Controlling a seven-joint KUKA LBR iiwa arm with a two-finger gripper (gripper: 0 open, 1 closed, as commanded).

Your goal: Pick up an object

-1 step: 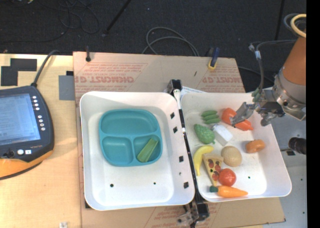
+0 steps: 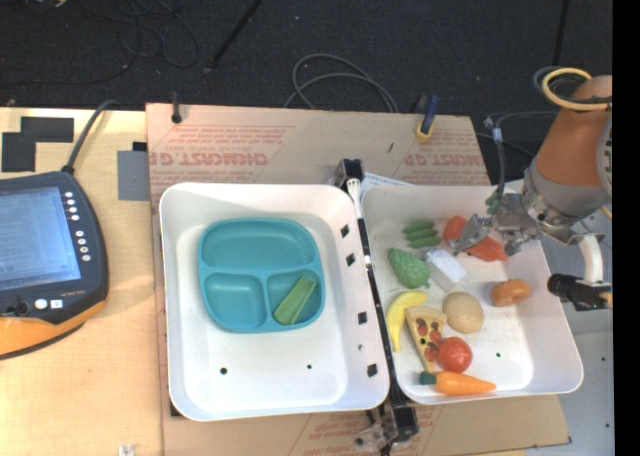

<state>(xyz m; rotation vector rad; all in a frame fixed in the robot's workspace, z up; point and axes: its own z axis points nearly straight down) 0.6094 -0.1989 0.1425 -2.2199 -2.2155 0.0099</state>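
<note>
Lying nearest the camera in the right-hand shallow white plastic bin (image 2: 560, 364), a small orange toy carrot (image 2: 464, 383) rested against the front wall, with a round red toy tomato (image 2: 454, 353) just behind it and touching a wedge of toy pizza (image 2: 426, 330). A curved yellow toy banana (image 2: 401, 309) sat beside the pizza near the bin's left wall, and a beige, potato-like ball (image 2: 464, 311) lay just to the right of them. Further back were an orange rounded toy (image 2: 511, 292), a bumpy green toy vegetable (image 2: 408, 267), a small white block (image 2: 446, 267) and, near the back, a darker green pod-shaped toy (image 2: 420, 233). The left-hand white bin (image 2: 185, 344) held a teal divided plastic plate (image 2: 236, 254), and a light green oblong piece (image 2: 295, 300) lay in the plate's front right compartment. Over the back right part of the right bin the two-finger gripper (image 2: 489, 233) reached in from the grey arm with its orange band (image 2: 572, 139); a red-orange toy piece (image 2: 478, 238) lay directly at its tip, but whether the fingers were spread or closed, or had hold of that piece, could not be told. A black and orange handheld control tablet (image 2: 42, 249) rested on the bench well to the left of both bins.
</note>
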